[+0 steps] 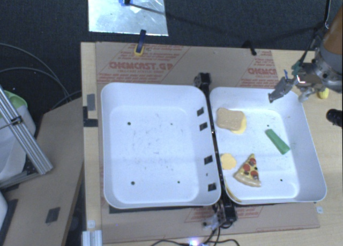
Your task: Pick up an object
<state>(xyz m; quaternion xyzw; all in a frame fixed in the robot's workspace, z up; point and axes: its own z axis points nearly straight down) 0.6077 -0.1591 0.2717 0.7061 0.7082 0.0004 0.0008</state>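
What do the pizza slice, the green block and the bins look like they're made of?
Pizza slice: probably moulded plastic toy food, matte, with painted-looking red dots. Green block: uniform flat green, likely plastic or foam; too small to tell. Bins: smooth white plastic by their rounded rims and slight sheen.

A brown printed cardboard sheet (pixel 161 64) spreads below the gripper (pixel 290 91) and off to its left in the view. Well beyond, up-left of the gripper, a crinkled silver foil square (pixel 127 5) lies on dark carpet (pixel 43 9), with a blue-and-yellow clamp (pixel 140 44) between foil and cardboard.
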